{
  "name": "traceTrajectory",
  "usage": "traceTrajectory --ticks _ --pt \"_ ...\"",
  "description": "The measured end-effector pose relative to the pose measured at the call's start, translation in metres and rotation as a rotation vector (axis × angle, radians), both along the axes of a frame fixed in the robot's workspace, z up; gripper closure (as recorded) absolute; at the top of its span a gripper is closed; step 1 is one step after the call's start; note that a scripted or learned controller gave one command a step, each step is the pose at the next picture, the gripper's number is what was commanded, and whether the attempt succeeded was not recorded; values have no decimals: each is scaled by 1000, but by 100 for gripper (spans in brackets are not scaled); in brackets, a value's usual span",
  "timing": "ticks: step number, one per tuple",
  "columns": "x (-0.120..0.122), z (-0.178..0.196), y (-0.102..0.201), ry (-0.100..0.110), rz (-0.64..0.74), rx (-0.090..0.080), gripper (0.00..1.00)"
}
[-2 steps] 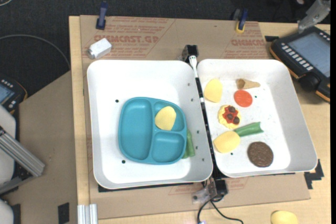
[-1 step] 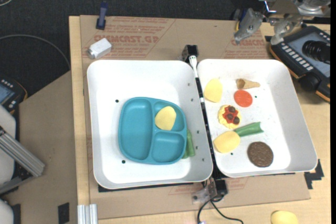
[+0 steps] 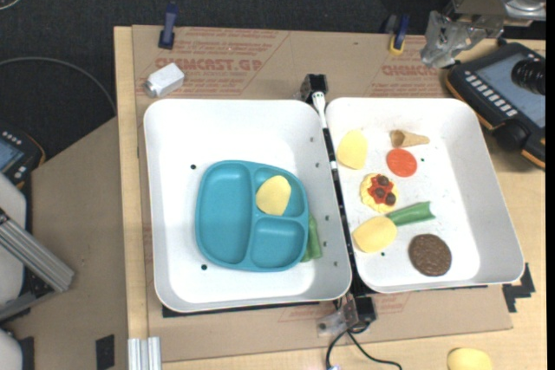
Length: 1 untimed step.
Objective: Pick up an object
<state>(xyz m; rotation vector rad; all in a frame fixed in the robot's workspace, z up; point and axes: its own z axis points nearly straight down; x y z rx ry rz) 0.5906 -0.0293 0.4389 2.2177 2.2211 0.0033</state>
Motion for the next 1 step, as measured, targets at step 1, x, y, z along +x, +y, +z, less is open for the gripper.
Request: traceTrajectory --ticks 1 --pt "-46 -61 -55 11 -8 0 100"
